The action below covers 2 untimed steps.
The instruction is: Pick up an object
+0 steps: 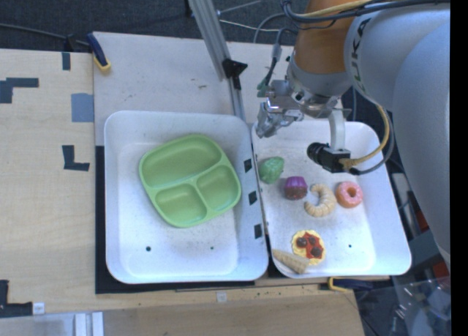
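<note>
Camera view: the pincer (267, 124) hangs above the green toy (271, 169), at the right bin's (380, 250) far-left corner; whether it is wide or narrow I cannot tell. Right of the green toy lie a purple piece (295, 187), a croissant (319, 200) and a pink doughnut (349, 195).
</note>
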Each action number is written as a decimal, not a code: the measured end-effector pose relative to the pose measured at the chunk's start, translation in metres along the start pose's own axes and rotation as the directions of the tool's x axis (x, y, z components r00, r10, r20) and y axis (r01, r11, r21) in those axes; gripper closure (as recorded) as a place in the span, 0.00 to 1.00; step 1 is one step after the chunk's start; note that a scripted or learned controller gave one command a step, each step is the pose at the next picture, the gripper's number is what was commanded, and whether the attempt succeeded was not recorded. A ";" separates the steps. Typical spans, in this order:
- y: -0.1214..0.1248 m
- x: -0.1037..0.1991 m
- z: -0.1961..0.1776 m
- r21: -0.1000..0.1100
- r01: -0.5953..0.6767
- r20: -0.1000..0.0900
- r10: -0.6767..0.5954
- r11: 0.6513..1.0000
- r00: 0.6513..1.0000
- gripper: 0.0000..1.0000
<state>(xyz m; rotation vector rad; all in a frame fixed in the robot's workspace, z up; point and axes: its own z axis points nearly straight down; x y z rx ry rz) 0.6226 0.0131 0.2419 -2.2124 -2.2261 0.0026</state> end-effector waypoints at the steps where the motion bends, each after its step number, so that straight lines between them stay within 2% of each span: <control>1: -0.016 0.042 0.012 0.000 -0.001 0.001 0.001 1.000 1.000 1.00; 2: -0.040 0.087 0.019 0.001 0.000 0.001 0.000 1.000 1.000 1.00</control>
